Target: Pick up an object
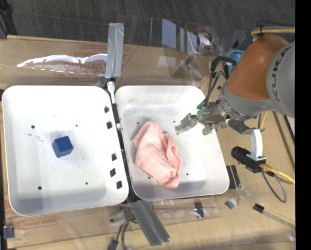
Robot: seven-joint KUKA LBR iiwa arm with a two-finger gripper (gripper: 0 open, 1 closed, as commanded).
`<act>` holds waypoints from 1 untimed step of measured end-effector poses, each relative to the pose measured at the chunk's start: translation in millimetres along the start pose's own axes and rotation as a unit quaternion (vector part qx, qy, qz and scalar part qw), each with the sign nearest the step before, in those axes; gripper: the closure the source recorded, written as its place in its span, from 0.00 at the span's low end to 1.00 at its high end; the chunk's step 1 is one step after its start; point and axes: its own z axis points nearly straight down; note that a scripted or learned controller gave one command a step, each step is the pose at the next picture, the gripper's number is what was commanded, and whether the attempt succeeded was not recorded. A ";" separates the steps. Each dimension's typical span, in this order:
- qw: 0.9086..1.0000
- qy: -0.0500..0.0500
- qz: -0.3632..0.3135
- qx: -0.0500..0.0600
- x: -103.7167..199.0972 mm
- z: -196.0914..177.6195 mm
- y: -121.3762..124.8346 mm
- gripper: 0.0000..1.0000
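Observation:
A crumpled pink cloth (156, 154) lies in the middle of the right bin (210, 165). A small blue cube (62, 146) rests in the left bin (20, 186), left of its centre. My gripper (195, 126) hangs over the right bin's right half, just up and to the right of the cloth and apart from it. Its fingers (184, 123) are spread open with nothing between them.
A grey divider rail (115, 134) with black clips separates the two bins. The arm's grey and orange body (259, 77) covers the right bin's far right corner. Cardboard (56, 61) lies under and behind the bins.

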 end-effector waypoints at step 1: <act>1.000 0.001 0.002 0.001 7.6 131.2 -23.6 0.00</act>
